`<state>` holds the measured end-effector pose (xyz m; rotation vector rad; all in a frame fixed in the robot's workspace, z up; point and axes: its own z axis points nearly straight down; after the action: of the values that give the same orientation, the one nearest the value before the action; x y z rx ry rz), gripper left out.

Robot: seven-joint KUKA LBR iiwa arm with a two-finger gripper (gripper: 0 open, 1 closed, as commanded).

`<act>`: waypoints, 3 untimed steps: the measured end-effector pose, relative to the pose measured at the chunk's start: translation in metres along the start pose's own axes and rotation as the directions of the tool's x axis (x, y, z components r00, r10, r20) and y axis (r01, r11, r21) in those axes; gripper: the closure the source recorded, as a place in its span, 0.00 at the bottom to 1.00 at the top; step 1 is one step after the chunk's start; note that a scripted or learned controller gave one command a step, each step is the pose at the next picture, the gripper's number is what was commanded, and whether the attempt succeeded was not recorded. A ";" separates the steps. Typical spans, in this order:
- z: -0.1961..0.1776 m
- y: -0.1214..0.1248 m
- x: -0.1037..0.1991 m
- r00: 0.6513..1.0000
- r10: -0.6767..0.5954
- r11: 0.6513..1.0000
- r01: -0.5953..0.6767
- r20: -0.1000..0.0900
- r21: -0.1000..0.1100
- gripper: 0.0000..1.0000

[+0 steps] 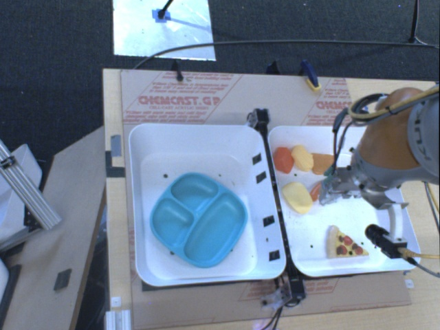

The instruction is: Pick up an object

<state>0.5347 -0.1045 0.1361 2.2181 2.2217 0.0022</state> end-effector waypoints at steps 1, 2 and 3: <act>-0.049 -0.007 -0.004 1.000 0.002 1.000 -0.002 0.001 -0.003 1.00; -0.079 -0.005 -0.005 1.000 -0.002 1.000 0.002 0.001 -0.003 1.00; -0.081 0.004 0.047 1.000 -0.008 1.000 0.008 -0.003 0.000 1.00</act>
<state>0.5381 -0.0573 0.2176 2.2106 2.2320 0.0048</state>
